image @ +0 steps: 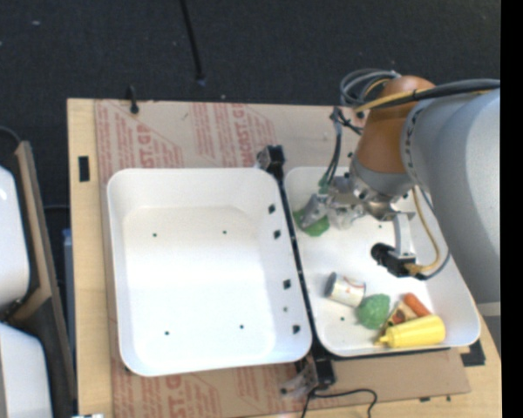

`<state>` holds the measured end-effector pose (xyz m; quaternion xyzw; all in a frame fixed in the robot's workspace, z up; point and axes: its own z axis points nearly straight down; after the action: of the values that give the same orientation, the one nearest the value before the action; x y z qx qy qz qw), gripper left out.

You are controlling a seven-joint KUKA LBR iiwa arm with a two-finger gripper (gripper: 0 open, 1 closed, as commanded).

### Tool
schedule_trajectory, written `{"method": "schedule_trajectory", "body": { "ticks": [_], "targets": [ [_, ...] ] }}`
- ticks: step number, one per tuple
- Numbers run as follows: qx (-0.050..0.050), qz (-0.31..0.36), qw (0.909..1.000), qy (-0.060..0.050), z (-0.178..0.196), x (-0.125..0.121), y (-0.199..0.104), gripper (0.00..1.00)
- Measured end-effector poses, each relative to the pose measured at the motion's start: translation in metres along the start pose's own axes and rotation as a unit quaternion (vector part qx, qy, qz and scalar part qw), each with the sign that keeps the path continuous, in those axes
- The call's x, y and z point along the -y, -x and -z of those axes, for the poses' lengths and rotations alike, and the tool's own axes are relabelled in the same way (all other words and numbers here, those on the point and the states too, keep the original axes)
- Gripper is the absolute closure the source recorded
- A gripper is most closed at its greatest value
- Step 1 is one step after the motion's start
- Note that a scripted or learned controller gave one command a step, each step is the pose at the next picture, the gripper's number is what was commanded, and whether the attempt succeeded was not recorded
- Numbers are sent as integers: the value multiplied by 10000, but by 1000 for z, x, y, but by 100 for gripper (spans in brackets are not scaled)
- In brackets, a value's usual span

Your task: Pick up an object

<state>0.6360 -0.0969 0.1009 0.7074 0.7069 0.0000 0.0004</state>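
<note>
The grey arm with its orange wrist band has the two-finger gripper (321,213) low in the right-hand shallow white plastic bin (449,277), at that bin's far left corner, right over a small flat green object (315,225) that lies against the dividing wall. This looks like the grasp step itself: the metal fingers seem to straddle or touch the green piece, though whether they are spread or pressed together I cannot tell, since wrist and shadow blur them. The next move would call for a firm closure and a straight lift clear of the wall (a tight spot for a pinch). Near the front edge lie a small white cylinder (343,290), a crumpled green lump (374,309), an orange carrot-like piece (415,305) and a yellow plastic bottle-shaped toy (413,332). The left white bin (131,225) sits alongside on a cardboard-covered bench (174,133), dark carpet beyond.
</note>
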Motion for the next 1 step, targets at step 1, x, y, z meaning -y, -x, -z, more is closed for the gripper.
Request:
{"method": "schedule_trajectory", "body": {
  "ticks": [1],
  "targets": [
    [-2,1,10000,1,0,-1,-1,0]
  ]
}}
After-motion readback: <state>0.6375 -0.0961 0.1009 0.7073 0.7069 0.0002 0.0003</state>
